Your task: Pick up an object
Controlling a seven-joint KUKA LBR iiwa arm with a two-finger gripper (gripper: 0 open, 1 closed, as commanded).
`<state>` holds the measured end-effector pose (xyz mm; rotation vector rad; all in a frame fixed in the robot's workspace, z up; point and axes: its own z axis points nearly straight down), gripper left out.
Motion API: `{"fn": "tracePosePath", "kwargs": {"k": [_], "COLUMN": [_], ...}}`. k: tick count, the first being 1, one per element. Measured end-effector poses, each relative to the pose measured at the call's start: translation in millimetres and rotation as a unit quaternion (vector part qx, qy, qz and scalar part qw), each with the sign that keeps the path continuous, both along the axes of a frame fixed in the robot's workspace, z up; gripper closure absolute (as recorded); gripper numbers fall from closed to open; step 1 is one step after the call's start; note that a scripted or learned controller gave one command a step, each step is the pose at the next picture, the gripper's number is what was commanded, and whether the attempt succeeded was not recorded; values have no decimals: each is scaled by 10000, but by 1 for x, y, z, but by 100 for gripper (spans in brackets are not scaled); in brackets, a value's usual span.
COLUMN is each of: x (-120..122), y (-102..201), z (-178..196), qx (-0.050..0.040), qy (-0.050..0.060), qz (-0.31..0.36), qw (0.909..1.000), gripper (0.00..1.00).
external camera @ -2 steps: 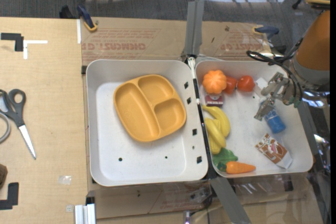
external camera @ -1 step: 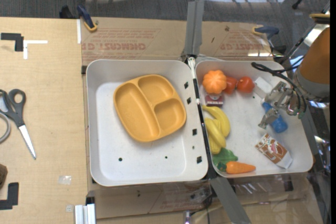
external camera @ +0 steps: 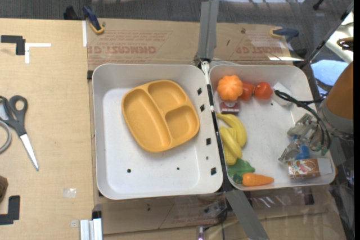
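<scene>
I saw the claw (external camera: 301,140) low in the right bin (external camera: 264,121) — a small packet (external camera: 304,167) lay just below it; I couldn't tell its grip state.

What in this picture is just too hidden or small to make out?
- Gripper, camera view: its fingers are too small and tangled with cables to read.
- Packet below it: the print is too blurry to read.
- Red-and-white item: mostly hidden under the orange fruit.
- Scissors: one handle cut off by the left edge.
</scene>
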<state>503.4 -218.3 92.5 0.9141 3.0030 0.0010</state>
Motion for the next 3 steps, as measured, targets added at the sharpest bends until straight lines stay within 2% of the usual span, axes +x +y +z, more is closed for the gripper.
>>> {"fn": "tracePosePath", "kwargs": {"k": [1, 2, 3], "x": [93, 34, 5], "y": [-3, -4, -2], "z": [105, 0, 0], "qx": [-11, -8, 6], "qy": [-11, -2, 3], "qz": [17, -32, -746], "qw": [10000, 10000, 9972], "gripper": [0, 0, 0]}}
